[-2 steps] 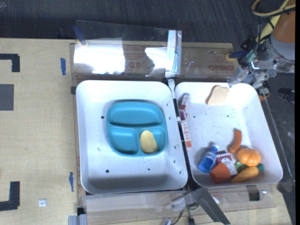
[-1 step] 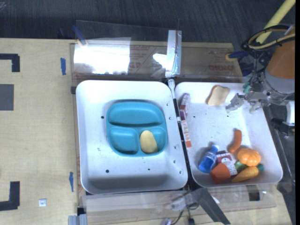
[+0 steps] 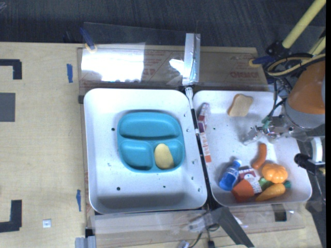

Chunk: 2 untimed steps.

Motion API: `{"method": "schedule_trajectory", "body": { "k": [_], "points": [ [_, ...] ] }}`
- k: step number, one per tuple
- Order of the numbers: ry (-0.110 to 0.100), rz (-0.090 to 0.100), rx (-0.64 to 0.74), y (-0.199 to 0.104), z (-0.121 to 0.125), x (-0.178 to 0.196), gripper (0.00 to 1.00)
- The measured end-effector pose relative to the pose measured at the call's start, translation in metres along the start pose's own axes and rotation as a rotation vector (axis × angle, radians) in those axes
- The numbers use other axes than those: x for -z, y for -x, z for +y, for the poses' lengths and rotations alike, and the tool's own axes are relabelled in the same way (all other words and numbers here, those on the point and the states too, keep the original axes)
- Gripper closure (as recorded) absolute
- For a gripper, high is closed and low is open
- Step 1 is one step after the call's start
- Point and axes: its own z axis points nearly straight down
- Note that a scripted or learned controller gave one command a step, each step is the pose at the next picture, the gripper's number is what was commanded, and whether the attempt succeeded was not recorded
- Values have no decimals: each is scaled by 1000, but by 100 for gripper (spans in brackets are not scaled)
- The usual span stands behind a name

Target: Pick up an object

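While the grey KUKA arm point(image 3: 305, 99) with its orange band reaches in from the 3 o'clock side, its claw point(image 3: 257, 133) hangs low over the right-hand white bin point(image 3: 222, 154), its metal tips pointing toward 9 o'clock above bare bin floor. Whether those tips are spread or pressed together cannot be told from this slant; nothing is seen between them.

Candidates for the pick lie close by. A small orange sausage-shaped toy point(image 3: 260, 155) rests just at the claw's 6 o'clock, tilted, apart from the tips. A tan slice of toy bread point(image 3: 240, 105) sits at the claw's 11 o'clock, near the bin's far wall. Toward 5 o'clock in the bin, a cluster crowds together: a blue bottle point(image 3: 229, 175), a red-and-white carton point(image 3: 246, 184), an orange pumpkin-like toy point(image 3: 274, 172) and an orange carrot-like piece point(image 3: 272, 191), touching one another. A slim red-labelled packet point(image 3: 201, 119) lies along the bin's 9 o'clock wall.

Across the divider, the left bin point(image 3: 98, 154) carries a blue divided tray point(image 3: 150, 125) with a yellow lemon-like toy point(image 3: 164, 156) in its 5 o'clock compartment.

By this evidence the task stands at the approach: no object is lifted, and the closing, gripping and raising all appear left to do, with the sausage toy the likeliest target.
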Motion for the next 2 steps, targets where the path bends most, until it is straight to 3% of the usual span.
{"method": "schedule_trajectory", "body": {
  "k": [1, 2],
  "points": [
    [4, -5, 56, 26, -11, 73, 0],
    [17, -9, 59, 24, -11, 56, 0]
  ]
}}
